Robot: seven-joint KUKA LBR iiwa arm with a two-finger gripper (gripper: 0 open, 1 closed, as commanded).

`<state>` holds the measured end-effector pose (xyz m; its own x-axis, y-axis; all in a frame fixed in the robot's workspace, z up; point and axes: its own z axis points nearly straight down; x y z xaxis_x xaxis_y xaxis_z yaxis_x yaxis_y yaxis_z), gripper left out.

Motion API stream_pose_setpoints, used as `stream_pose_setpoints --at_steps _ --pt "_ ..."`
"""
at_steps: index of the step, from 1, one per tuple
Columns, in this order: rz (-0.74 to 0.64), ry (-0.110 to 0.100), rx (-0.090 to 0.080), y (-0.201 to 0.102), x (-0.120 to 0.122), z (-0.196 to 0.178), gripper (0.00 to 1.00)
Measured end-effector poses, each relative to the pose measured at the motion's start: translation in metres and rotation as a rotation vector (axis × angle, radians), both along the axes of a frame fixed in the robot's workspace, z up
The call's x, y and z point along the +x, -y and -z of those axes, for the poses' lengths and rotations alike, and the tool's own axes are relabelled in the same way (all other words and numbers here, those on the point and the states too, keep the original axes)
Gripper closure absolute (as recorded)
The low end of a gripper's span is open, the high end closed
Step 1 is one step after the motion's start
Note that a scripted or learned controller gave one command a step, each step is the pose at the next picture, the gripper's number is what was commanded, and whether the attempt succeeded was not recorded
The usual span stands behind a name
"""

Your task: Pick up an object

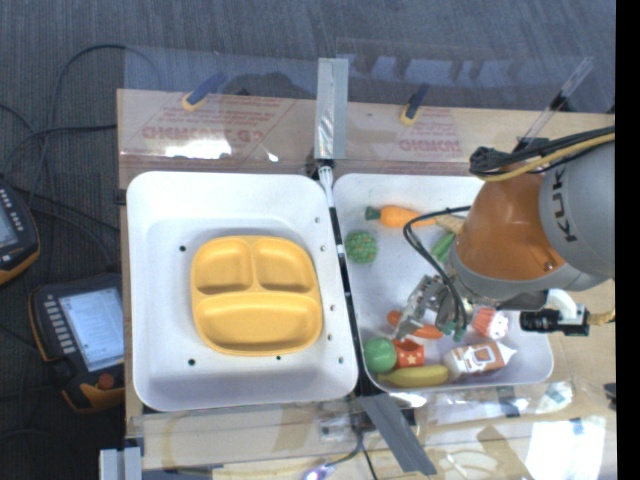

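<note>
**Gripper low over the toy pile, grasp not yet proven**

Camera view: The arm (520, 238) reaches in from the right, and the gripper (432, 311) is down in the right bin (400, 193), at the front part where the toys lie close together. Its fingers look a little apart, pointing toward a small red-orange piece (412, 330). I see nothing clearly between them, so I judge the hand as released and the step as the final approach before closing.

The possible targets are all in this bin: a green ball (379, 354), a yellow banana (418, 375) and a small carton (476, 358) near the front wall, a carrot (396, 215) and a green spiky ball (361, 247) further back.

The next move calls for a short descent and a firm closing on one item only. The front objects are touching each other, so the fingers may push a neighbour.

The front wall is near. Open floor is in the bin's middle. The left bin (160, 268) holds a yellow divided plate (257, 293).
</note>
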<state>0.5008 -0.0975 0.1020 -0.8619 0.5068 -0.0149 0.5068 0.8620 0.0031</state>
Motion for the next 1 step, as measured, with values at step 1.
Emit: stream_pose_setpoints --at_steps 1 --pt "0.047 -0.012 0.004 -0.044 0.0212 -0.1177 1.0"
